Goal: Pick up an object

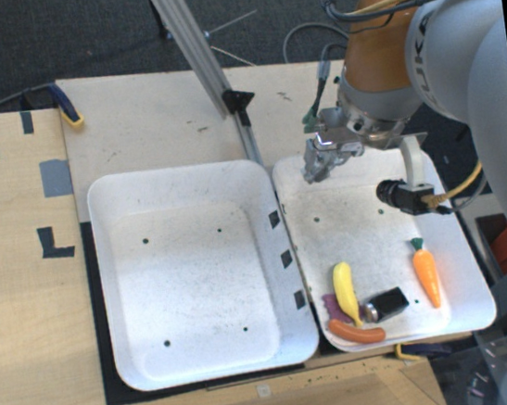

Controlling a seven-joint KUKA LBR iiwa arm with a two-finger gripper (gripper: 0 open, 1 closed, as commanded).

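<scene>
Objects all sit at the near end of the right bin [443,217]: carrot [427,277], banana [344,291], sausage [355,331], small black block [388,303]. Gripper [319,165] hangs over the far end, holding nothing. I'd go for the carrot, since it lies apart from the cluster.

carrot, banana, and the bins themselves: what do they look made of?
Carrot: likely moulded plastic, uniform orange with a green top and a smooth look.
Banana: probably plastic too, flat even yellow with a slight sheen.
Bins: look like thin formed white plastic, matte, with rounded corners, rolled rims and grey speckled scuffs on the floor. Hard or soft can't be judged from this view.
</scene>
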